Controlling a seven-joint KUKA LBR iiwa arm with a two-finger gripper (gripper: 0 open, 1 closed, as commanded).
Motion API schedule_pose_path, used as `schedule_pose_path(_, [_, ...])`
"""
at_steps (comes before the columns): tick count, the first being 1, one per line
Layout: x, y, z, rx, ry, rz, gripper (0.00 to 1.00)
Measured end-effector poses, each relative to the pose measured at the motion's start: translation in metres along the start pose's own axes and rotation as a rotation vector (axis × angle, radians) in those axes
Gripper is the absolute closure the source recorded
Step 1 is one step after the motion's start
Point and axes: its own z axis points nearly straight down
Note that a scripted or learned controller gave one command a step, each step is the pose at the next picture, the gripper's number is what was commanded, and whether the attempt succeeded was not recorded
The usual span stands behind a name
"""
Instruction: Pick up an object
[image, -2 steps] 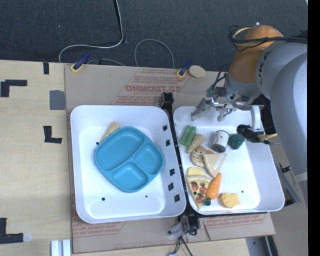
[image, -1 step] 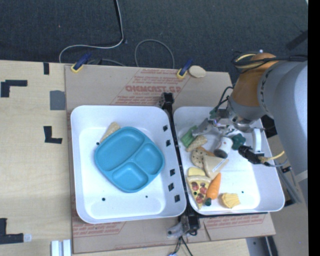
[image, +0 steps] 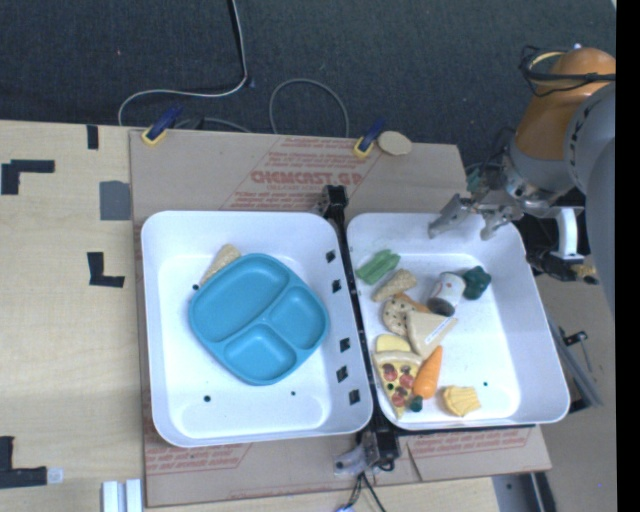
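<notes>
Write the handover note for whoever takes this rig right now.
Gripper: open, holding nothing, over the top rim of the right bin.
Right bin contents: green piece, dark green piece, cookie, cheese wedge, carrot, pizza slice, yellow chip, and a few more toy foods, all clustered left of centre.
Left bin: blue tray lying on a tan piece.
Done: nothing picked.
Left: descend, close on one item, lift.
</notes>
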Motion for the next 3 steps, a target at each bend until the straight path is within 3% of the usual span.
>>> schedule_pose_path(1, [0.002, -0.057, 0.079, 0.006, 0.001, 0.000, 0.00])
schedule_pose_path(2, [0.021, -0.078, 0.074, -0.002, -0.003, 0.000, 0.00])
schedule_pose_path(3, [0.021, -0.078, 0.064, -0.002, -0.002, -0.001, 1.00])
